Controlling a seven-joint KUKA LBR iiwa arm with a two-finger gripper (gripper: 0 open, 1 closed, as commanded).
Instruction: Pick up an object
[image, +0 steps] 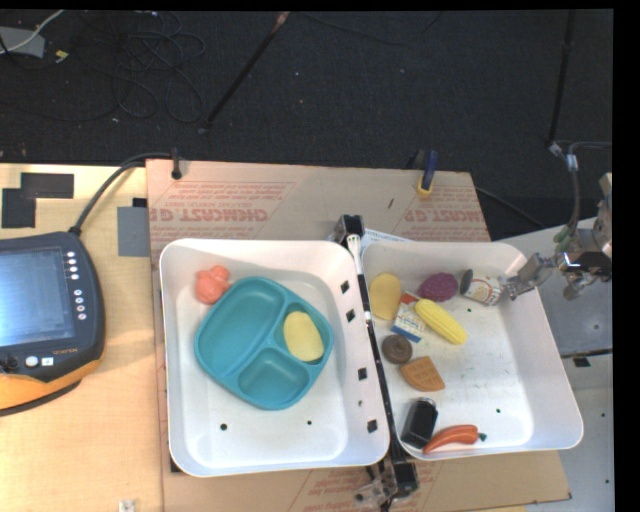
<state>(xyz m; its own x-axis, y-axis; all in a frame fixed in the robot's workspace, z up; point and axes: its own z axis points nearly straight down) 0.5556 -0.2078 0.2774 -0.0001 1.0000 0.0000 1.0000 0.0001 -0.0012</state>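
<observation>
Nearest the camera, one red pepper (452, 437) and one black block (418, 421) are lying at the front of the right bin (545, 400), just beside each other.

Behind them, one orange wedge (424, 375), one brown disc (397, 349), one small printed box (406, 324) and one corn cob (440, 322) are sitting clustered, the box touching the cob.

Further back, one yellow lump (385, 295), one purple piece (438, 287) and one small jar (482, 291) are lying. That is making nine candidates in this bin.

In the left bin (200, 440), one teal divided plate (245, 375) is carrying one yellow oval (304, 335). One pink-orange piece (211, 284) is resting just beside the plate.

The gripper (530, 268) is appearing to hang at the right bin's far right rim, near the jar. Whether it is apart or together, I cannot tell; nothing is visibly clamped.

Judgement: the pick is not yet made and the approach step is in hand. The next move is calling for descending over an isolated item; the jar is looking closest.
</observation>
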